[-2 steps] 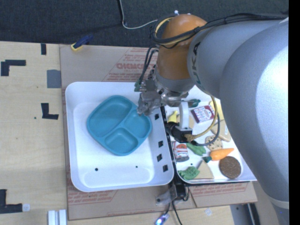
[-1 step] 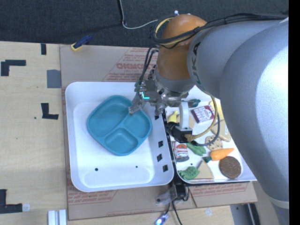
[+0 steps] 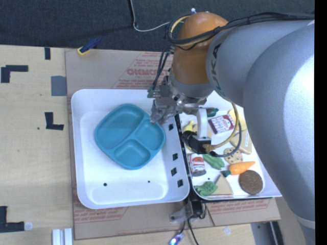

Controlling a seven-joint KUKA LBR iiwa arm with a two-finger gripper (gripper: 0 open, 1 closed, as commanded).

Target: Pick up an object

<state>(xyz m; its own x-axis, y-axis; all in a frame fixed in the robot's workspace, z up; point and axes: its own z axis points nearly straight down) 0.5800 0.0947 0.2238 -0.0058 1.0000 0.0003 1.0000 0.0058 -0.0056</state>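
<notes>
Blue divided plate (image 3: 130, 136) lies flat in left bin (image 3: 84, 152), tilted corner toward divider. I judge it light, rigid plastic, slick; raised rim at right corner is best pinch point, flat face offers none. My hand (image 3: 159, 111) hovers over that corner, near touching; finger state I cannot tell. Right bin (image 3: 265, 185) crowded: carrot (image 3: 240, 167), brown round disc (image 3: 251, 181), small can (image 3: 197, 164), green pieces (image 3: 207, 189). Bin wall between bins stands close to grasp point on desk (image 3: 30, 152).

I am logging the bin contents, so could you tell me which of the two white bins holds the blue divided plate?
The left bin holds the blue divided plate; the right bin holds small food items instead.
</notes>
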